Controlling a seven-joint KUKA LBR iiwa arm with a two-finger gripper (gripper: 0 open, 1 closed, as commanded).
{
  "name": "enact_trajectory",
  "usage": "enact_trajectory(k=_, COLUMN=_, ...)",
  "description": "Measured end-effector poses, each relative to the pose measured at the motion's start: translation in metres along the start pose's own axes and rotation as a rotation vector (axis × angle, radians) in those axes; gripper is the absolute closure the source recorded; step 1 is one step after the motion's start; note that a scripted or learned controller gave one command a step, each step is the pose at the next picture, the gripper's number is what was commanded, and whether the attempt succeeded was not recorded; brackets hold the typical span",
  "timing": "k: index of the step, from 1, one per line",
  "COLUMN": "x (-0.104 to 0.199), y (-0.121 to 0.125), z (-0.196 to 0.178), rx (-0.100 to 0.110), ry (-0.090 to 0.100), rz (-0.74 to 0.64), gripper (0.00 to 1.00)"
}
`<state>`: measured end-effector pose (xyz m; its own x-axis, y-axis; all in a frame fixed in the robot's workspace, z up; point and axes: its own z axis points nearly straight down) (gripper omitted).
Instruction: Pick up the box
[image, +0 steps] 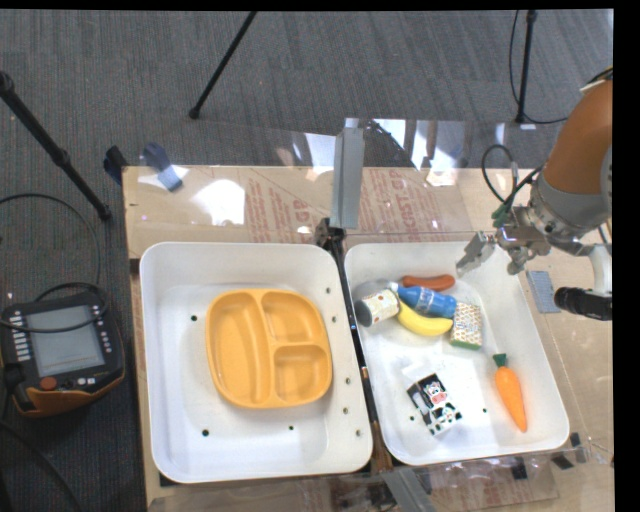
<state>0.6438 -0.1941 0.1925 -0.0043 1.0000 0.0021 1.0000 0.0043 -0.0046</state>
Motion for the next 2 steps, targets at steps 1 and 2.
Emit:
enact_trajectory(k=1, x=-0.0138, y=-0.0647, z=0.0997, rx=0.001, ry=0.007, rz=0.059, gripper=0.00)
enact_trajectory(k=2, x=-0.0170, y=-0.0657, z=0.0926, rx=0.006, ry=0.005, rz=0.062, gripper=1.00)
